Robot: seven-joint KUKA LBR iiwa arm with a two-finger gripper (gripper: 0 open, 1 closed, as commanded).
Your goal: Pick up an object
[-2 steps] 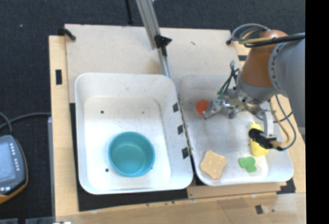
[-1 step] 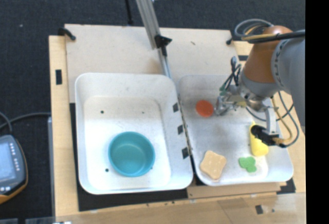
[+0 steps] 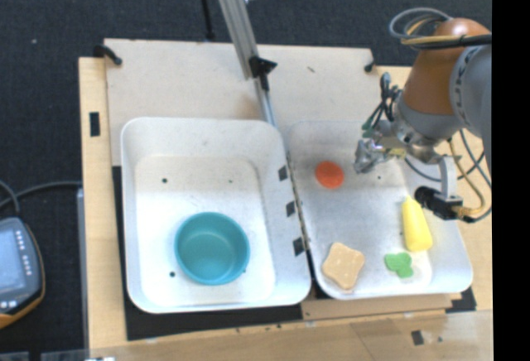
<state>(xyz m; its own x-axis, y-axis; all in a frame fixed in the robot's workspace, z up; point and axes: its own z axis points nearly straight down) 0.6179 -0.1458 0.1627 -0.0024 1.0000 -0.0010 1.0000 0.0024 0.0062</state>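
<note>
The pincer (image 3: 367, 154) hangs low over the upper part of the right shallow white bin (image 3: 348, 136), just beside a small round orange-red object (image 3: 330, 175) on the bin floor; whether it is apart or together cannot be told. Nearer the front of that bin lie a yellow oblong piece (image 3: 416, 224), a small green piece (image 3: 400, 264) and a tan bread-like slab (image 3: 343, 265). A teal round bowl (image 3: 212, 247) sits in the left white bin (image 3: 199, 140) on the counter (image 3: 178, 74).

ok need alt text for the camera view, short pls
A grey and orange robot arm reaches from the right, its gripper over the right bin near an orange ball. That bin also holds a yellow corn cob, a tan cracker and a green toy; the left bin holds a teal bowl.
</note>
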